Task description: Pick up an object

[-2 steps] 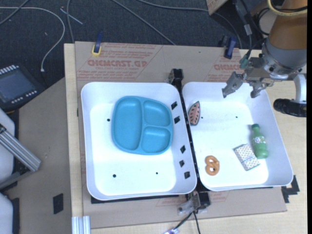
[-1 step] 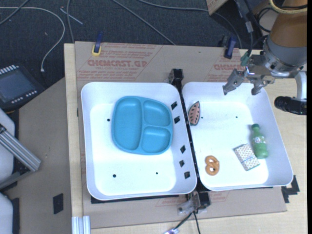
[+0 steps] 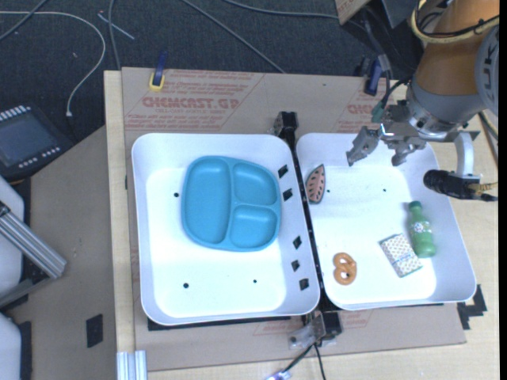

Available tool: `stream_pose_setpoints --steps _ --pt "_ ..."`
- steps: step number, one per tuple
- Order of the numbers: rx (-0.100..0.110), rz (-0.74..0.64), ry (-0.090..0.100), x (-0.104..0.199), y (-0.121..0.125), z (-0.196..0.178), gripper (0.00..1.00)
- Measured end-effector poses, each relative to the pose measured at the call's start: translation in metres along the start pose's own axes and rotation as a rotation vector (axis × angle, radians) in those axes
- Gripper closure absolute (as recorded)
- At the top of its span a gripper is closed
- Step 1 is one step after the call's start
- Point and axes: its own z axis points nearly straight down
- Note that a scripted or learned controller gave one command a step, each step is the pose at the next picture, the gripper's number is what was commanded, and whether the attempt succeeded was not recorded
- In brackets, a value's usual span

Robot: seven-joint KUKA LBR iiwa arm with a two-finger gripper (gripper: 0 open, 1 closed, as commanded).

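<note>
My gripper [image 3: 381,150] hangs over the back of the right bin [image 3: 444,287], its two fingers spread apart with nothing between them. Below it in that bin lie a brown seed-like piece [image 3: 316,182] against the left wall, a small pretzel [image 3: 344,267] near the front, a patterned white packet [image 3: 401,255] and a green bottle [image 3: 421,229] at the right. All of them lie apart from the gripper.
A blue divided plate [image 3: 231,203] lies in the left bin [image 3: 158,291]. Black clips [image 3: 299,244] run along the divider between the bins. A black part of the arm [image 3: 451,183] reaches over the right bin's far right edge.
</note>
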Motion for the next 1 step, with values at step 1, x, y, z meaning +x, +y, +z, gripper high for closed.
stream_pose_setpoints --steps 1 --pt "-0.001 0.000 0.000 0.0051 0.0047 0.0448 0.00"
